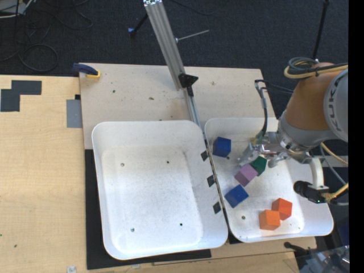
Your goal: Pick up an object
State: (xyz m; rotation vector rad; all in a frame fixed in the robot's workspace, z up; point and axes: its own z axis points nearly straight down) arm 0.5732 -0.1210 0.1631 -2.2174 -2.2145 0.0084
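Note:
My gripper [256, 154] hangs low over the middle of the right bin [307, 229], reaching in from the right. Directly under and touching its tip lie a purple block [245, 174] and a dark green block [260, 165], side by side. Whether either block is gripped is hidden by the gripper body. A blue cube [222, 147] sits to the gripper's left near the bin's far left corner. A second blue cube [236, 195] lies in front of the purple block. Two orange cubes [282, 207] [269, 219] rest together near the bin's front right.
The left bin [114, 152] stands beside the right one, divided from it by a rim with black clips [211, 180]. A slanted aluminium bar [168, 41] rises behind the bins. A black cable fitting [307, 191] hangs at the right bin's right edge.

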